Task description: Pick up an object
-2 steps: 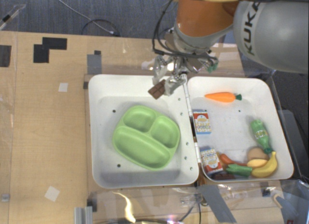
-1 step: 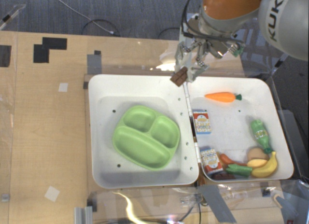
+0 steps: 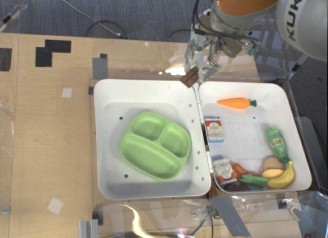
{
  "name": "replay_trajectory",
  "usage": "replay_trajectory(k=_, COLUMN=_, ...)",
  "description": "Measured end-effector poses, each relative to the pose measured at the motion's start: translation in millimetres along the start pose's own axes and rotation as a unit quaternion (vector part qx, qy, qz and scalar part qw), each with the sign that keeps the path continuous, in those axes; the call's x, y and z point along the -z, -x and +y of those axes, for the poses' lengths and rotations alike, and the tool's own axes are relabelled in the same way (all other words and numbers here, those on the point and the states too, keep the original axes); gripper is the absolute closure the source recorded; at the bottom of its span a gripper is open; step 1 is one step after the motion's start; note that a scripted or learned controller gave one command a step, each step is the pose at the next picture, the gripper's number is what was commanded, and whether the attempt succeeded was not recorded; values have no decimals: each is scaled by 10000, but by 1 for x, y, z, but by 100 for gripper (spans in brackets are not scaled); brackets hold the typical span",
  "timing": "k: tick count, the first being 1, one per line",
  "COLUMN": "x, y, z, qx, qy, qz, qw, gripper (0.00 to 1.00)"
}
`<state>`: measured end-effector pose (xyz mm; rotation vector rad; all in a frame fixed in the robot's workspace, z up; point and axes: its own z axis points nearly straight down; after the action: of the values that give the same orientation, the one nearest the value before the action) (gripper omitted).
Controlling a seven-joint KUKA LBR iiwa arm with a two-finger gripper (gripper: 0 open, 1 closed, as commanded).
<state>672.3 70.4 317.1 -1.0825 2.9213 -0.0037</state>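
At the near edge of the right bin [image 3: 294, 111], a banana [image 3: 284, 176], a green pepper [image 3: 253, 179], a beige round piece [image 3: 272, 163] and a small carton [image 3: 222, 167] lie crowded together, touching or nearly so, which would make any of them awkward to grasp cleanly. Farther in, a green bottle [image 3: 275, 140], a second carton [image 3: 214, 130] and a carrot [image 3: 233, 103] each lie apart, with room around them. The left bin [image 3: 102, 129] bears a green divided plate [image 3: 155, 144], probably a place for food to go. Beyond the far rims, where the bins meet, the gripper [image 3: 202, 70] hangs with a small brown piece [image 3: 190, 77] at its tip. I judge this the picked object, lifted above the rim, but whether the gripper is closed on it or parted I cannot tell.
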Motion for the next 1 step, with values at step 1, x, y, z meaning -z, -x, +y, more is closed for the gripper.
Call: replay_trajectory(k=1, x=21, y=64, z=80, qx=-24, qy=47, qz=48, qw=10000, gripper=100)
